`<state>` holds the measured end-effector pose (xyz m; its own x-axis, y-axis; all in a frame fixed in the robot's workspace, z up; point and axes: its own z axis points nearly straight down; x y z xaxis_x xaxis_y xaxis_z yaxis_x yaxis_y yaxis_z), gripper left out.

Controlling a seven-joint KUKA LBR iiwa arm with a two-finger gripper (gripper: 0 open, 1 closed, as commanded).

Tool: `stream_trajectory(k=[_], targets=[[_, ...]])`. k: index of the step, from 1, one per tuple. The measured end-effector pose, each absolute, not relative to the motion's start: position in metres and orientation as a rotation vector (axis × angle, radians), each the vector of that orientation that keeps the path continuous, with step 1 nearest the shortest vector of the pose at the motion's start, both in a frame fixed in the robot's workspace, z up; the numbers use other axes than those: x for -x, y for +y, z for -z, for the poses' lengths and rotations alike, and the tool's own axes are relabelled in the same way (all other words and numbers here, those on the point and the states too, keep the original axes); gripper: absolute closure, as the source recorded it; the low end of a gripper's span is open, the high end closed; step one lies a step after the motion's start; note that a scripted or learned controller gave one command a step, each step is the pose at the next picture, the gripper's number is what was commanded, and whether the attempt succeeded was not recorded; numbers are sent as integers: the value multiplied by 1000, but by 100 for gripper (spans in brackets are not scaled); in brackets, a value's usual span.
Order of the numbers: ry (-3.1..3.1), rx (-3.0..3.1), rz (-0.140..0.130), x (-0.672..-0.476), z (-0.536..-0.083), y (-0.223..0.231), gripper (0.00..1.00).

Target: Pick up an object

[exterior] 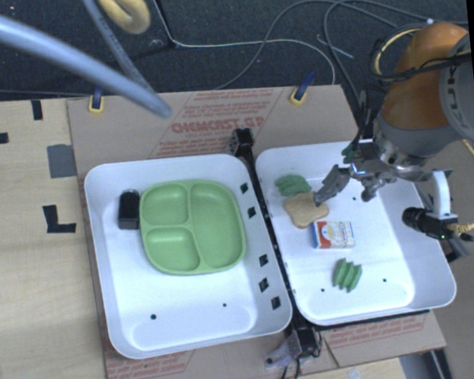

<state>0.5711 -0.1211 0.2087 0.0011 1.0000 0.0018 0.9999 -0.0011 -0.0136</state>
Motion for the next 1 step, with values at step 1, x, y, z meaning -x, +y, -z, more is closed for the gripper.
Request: stream_trajectory(k=[1], targets=[[-2222,2218,-2,-574,-215,-121,0]])
